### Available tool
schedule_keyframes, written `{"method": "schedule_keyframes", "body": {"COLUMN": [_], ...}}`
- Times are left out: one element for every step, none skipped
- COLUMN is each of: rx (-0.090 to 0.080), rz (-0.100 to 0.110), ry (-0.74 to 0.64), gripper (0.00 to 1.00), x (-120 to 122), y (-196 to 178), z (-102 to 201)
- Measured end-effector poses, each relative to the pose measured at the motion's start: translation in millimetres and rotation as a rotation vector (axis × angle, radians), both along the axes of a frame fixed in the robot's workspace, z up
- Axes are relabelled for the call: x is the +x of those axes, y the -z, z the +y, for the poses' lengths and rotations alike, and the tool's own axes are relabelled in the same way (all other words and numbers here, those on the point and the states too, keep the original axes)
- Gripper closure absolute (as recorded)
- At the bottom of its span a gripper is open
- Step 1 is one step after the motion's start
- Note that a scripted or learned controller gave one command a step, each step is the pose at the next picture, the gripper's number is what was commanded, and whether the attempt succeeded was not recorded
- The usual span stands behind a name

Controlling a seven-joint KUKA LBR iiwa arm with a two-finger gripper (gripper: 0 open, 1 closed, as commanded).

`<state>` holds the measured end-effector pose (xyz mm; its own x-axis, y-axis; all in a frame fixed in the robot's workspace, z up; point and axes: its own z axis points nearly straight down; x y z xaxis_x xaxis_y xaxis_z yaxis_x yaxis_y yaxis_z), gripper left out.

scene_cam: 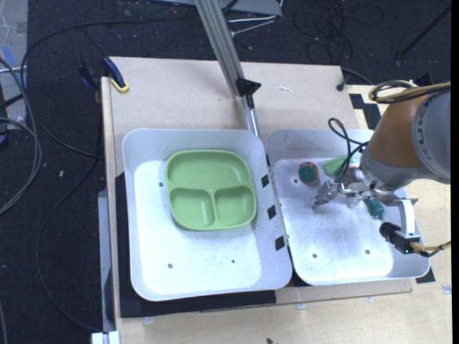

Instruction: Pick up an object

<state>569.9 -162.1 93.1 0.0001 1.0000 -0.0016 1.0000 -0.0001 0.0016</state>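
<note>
My pincer hangs low over the right bin, its metal fingers reaching toward the bin's middle, and I cannot tell whether they are spread or pressed together; nothing shows between them.

The things I could take lie near my wrist. A small round ball, green with an orange-red patch, sits just up and left of the fingertips, apart from them. A light green piece lies just beside the ball toward my arm, partly hidden by a black cable. A teal piece rests on the other side of my wrist. The left bin carries a green divided plate, well apart from me.

What could go wrong, as I judge it: the ball is round and would likely roll off if one finger touches it first (a nudge rather than a grip). The fingertips point at bare bin floor, so closing here may catch nothing. The light green piece lies close to my cable, and that cable might drag it. The teal piece sits close under my wrist, an awkward place to reach.

I can read no brand, label or writing on the bins, the plate or the tabletop.
</note>
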Motion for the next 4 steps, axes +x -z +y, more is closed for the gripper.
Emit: {"method": "schedule_keyframes", "body": {"rx": [-0.003, -0.001, -0.001, -0.001], "rz": [-0.005, -0.004, -0.005, -0.005], "ry": [0.001, -0.001, -0.001, -0.001], "gripper": [1.00, 1.00, 1.00, 1.00], "x": [1, 7, -1, 3], "y": [-12, -57, -114, -160], "z": [-1, -7, -10, -17]}}
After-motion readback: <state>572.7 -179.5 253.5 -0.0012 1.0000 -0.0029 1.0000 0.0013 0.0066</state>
